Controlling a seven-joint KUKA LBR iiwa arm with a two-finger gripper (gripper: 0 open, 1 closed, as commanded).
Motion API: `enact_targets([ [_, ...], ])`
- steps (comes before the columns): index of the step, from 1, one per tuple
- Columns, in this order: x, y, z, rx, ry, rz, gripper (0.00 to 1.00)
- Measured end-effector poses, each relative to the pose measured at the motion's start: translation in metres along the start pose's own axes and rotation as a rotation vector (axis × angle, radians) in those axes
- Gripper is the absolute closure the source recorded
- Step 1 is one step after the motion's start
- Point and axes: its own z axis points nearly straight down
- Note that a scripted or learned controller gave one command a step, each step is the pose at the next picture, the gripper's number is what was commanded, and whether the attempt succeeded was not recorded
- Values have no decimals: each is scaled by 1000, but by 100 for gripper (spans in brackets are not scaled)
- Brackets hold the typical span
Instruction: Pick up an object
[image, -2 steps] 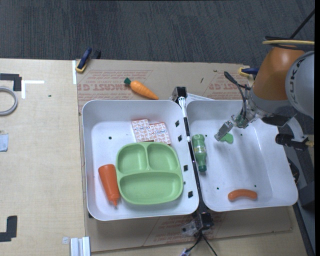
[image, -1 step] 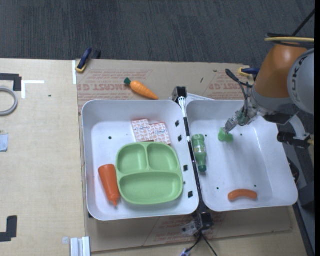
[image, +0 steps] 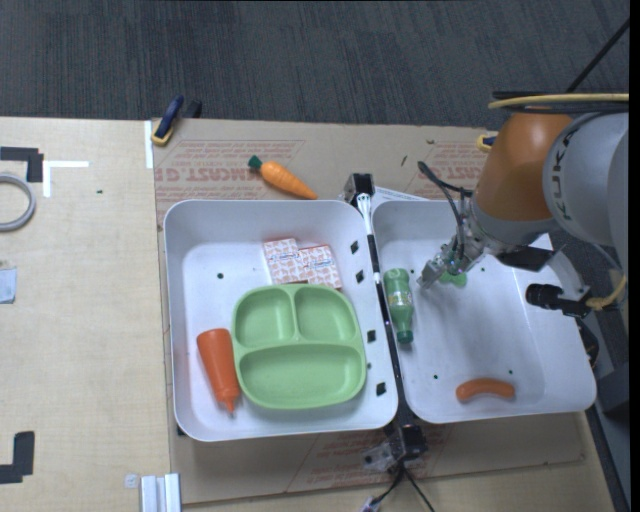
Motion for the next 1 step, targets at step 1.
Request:
enact_targets([
  [1, 76, 10, -100, -1, -2, -3, 100],
])
